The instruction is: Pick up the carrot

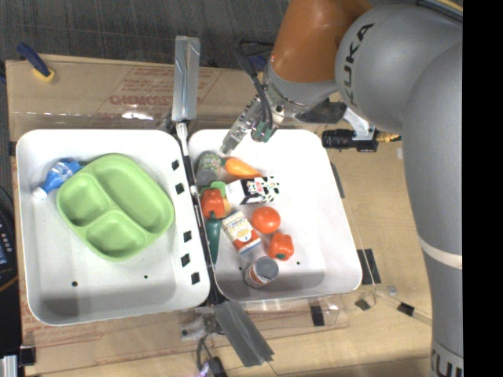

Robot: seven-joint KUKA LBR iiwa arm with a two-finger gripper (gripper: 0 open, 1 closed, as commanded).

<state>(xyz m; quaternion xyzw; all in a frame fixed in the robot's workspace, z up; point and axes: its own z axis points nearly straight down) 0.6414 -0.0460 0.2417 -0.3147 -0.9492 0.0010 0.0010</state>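
The orange carrot (240, 167) lies in the right bin (330, 210), near its far left corner, pointing toward the right. It rests beside a dull green round item (208, 166) and just above a black-and-white carton (258, 188). My gripper (247, 137) hangs just above and behind the carrot at the bin's far edge. Its two fingers are spread apart with nothing between them. The grey arm with the orange band reaches in from the upper right.
The right bin also holds a red pepper (212, 203), a tomato (266, 219), a small juice carton (241, 232), a red-orange item (280, 246), a can (262, 271) and a dark green vegetable (214, 240). The left bin (47, 289) holds a green divided plate (115, 205) and a blue object (59, 173).
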